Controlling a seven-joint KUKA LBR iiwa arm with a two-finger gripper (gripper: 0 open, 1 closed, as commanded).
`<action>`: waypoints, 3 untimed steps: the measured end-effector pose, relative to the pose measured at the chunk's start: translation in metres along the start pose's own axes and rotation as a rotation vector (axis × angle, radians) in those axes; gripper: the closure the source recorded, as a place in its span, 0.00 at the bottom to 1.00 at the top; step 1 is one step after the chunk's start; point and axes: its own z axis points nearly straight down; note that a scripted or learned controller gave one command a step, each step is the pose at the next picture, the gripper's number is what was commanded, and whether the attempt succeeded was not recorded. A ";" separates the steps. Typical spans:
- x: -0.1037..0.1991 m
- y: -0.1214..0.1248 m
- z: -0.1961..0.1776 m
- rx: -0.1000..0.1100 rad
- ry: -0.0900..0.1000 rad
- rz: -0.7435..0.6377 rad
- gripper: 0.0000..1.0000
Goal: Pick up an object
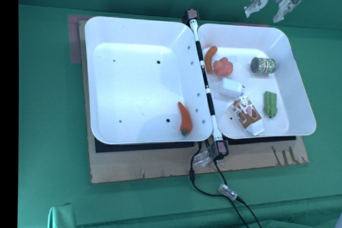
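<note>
White twin bins on a green bench, with a robot gripper poised at the upper right of the frame.

Grey and metallic, the arm enters from the top right corner, its wrist tilted down and to the left; the gripper (269, 9) hangs above the far edge of the right bin (299, 91), fingers spread apart, holding nothing and touching nothing. Below it, the right bin holds a small can (263, 65) on its side, a green vegetable (270, 103), a patterned carton (247, 115), a white block (231, 87), a red-orange lump (223, 66) and an orange curved piece (210, 55). The left bin (107, 40) holds an orange carrot (185, 118) near its lower right corner.
</note>
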 end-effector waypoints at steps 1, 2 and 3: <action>0.001 0.023 0.143 0.000 -0.002 -0.001 0.00; -0.013 -0.028 0.179 -0.005 -0.002 0.000 0.00; -0.027 -0.095 0.181 -0.017 -0.007 0.001 0.00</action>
